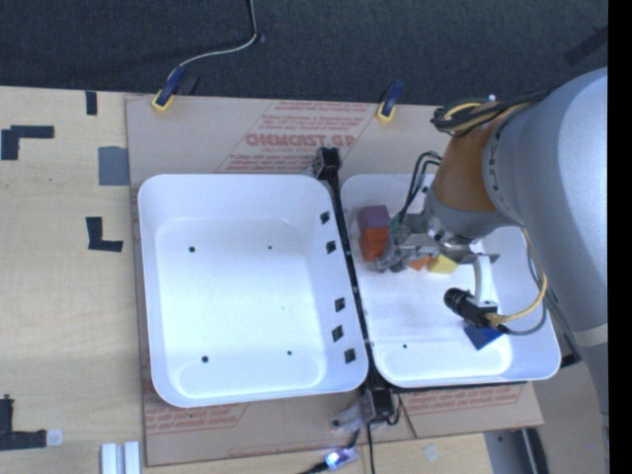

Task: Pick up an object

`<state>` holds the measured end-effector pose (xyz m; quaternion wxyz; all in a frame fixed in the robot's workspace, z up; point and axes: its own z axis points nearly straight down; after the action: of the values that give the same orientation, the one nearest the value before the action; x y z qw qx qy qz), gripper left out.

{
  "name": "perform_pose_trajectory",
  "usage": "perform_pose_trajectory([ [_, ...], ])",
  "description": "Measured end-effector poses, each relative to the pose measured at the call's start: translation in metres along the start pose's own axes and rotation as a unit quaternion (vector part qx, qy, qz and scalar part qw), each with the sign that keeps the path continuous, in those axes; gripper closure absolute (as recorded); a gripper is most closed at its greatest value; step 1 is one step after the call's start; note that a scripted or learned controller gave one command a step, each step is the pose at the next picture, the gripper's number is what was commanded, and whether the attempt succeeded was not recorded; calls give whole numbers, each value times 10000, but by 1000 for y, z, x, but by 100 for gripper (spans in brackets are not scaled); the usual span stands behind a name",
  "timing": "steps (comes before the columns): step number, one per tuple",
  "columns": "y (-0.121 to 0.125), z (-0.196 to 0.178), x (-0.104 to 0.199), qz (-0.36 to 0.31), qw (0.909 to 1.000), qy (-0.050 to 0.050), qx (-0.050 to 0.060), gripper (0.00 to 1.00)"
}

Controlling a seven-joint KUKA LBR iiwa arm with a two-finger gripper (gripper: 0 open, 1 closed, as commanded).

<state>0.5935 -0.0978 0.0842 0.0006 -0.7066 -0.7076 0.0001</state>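
Observation:
In the right bin [434, 363], my gripper [397, 257] is low over the upper left part, with the grey arm and its orange band [464, 171] coming in from the right. An orange block [374, 242] lies right beside the gripper's left side, and a mauve block [372, 215] sits just behind the orange one. A yellow piece [442, 262] and a small orange piece [420, 262] lie under the wrist, partly hidden. A blue object [482, 337] rests near the bin's right front. I see nothing clearly between the fingers.
The left bin [158, 265] adjoins the right one along a shared rim with black clips [341, 309]. Two blue-yellow clamps [166, 92] hold the cardboard base at the back. A black cable fitting [462, 302] with a yellow wire hangs off the wrist.

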Motion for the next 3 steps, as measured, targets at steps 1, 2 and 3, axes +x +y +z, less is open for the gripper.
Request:
perform_pose_trajectory([
  [1, -65, -1, -3, 12, 10000, -3, 4, 100],
  [2, -30, 0, -15, -4, 10000, 0, -2, 100],
  [3, 20, 1, 4, -16, 9999, 17, 124, 100],
])
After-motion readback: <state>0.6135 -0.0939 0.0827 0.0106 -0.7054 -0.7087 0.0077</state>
